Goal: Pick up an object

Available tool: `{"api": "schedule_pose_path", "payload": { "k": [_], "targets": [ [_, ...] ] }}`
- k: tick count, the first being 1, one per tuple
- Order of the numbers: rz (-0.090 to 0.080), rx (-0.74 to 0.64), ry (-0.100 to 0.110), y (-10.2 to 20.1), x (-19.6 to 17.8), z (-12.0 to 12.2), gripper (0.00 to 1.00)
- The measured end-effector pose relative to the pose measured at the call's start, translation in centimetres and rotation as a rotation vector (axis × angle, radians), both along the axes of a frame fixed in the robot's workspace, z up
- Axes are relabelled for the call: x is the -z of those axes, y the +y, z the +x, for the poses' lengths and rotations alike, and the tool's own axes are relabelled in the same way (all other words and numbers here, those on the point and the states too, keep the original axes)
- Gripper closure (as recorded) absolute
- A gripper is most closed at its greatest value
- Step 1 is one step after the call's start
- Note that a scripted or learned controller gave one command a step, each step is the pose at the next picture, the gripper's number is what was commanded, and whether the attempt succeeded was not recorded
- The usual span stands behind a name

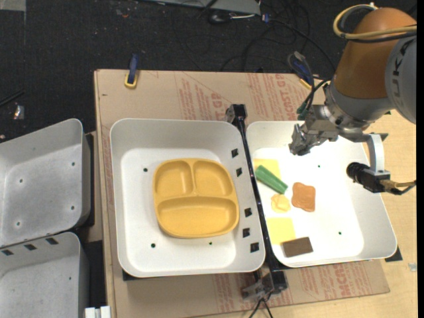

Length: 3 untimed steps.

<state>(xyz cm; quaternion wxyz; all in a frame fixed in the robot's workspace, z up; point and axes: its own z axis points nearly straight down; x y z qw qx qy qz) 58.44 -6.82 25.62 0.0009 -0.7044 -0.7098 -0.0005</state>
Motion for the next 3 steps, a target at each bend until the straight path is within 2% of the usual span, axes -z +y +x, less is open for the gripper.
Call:
{"api": "schedule_pose_path", "payload": {
  "k": [1, 2, 3],
  "targets": [
    [-0.001, 0.001, 0.001, 4.9, 1.7, 0.8, 1.00],
    [-0.001, 0.000, -0.003, 9.9, 1.4, 2.4, 1.00],
    [0.000, 0.000, -0.002, 15.1, 1.0, 2.5, 1.00]
  ]
}}
